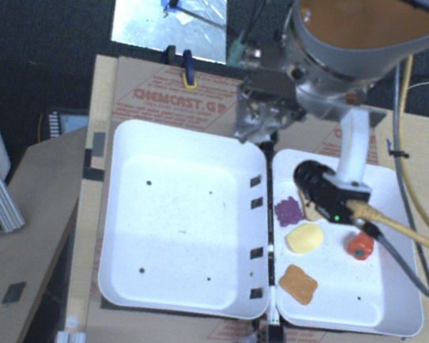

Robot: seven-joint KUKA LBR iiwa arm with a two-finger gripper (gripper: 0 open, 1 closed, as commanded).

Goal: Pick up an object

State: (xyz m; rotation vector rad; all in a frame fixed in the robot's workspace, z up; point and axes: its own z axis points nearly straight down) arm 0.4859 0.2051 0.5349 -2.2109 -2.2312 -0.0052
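Step in hand, as judged: approach, with no object lifted yet. The gripper (262,130) hangs above the far end of the hinge strip (268,231) between the two bins; whether it is open or closed cannot be told. The right bin (393,309) holds four candidates just right of the strip: purple piece (288,210), yellow piece (304,238), orange-brown piece (298,284), and a red piece (361,246) farther right. Next move calls for descent over one piece.

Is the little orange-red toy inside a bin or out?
Inside. The small orange-red toy lies on the floor of the right white bin.
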